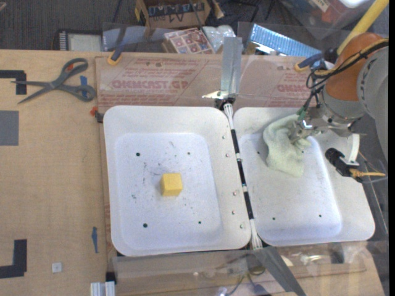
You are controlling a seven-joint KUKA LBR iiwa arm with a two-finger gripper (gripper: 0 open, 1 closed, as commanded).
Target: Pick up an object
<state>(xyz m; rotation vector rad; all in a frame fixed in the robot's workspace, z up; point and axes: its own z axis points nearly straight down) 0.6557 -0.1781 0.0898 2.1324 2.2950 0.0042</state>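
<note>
A small yellow cube (171, 184) lies near the middle of the left bin (123, 165). In the right bin (345, 221), a pale green cloth (282, 152) is bunched up at the back left. My gripper (300, 132) reaches in from the right and sits right at the cloth's upper right edge, where the fabric rises in a peak toward the fingertips. The cloth appears pinched and lifted there, though the fingers themselves are small and partly hidden by the fabric.
A pair of scissors (58, 84) lies on the wooden bench at the back left. A clear panel (185, 82) with red lettering stands behind both bins, with clutter beyond it. A metal divider (231, 73) rises between the bins.
</note>
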